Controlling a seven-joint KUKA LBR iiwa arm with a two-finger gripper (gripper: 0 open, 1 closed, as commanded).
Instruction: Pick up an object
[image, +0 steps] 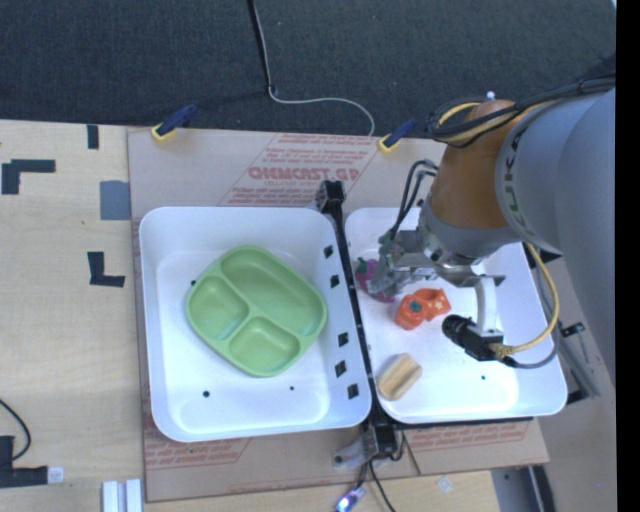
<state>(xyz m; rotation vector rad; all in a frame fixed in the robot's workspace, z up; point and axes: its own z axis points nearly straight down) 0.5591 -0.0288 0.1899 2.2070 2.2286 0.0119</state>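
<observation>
Three things lie in the right bin (520, 400) where your gripper (385, 272) is working, and that crowding is your main risk: a purple thing (371, 272) sits right at the tool by the bin's left wall, an orange toy (421, 307) lies just beside it toward the middle, and a tan block (398, 376) rests well apart near the front edge. You cannot tell from this view whether the fingers are apart or closed, because the arm (480, 190) and its wrist hardware cover most of them, so don't count anything as held. The purple thing looks to be touching or just under the tool's tip, half hidden, and pressed close to the wall; a closing there could pinch only an edge, or scrape the divider (345, 290) and slip off. The orange toy is near enough that a descent could nudge it aside. The green tray (256, 311) in the left bin (160, 400) is well clear and no hazard to you. Watch the cable (530, 345) looping by the wrist, too.
</observation>
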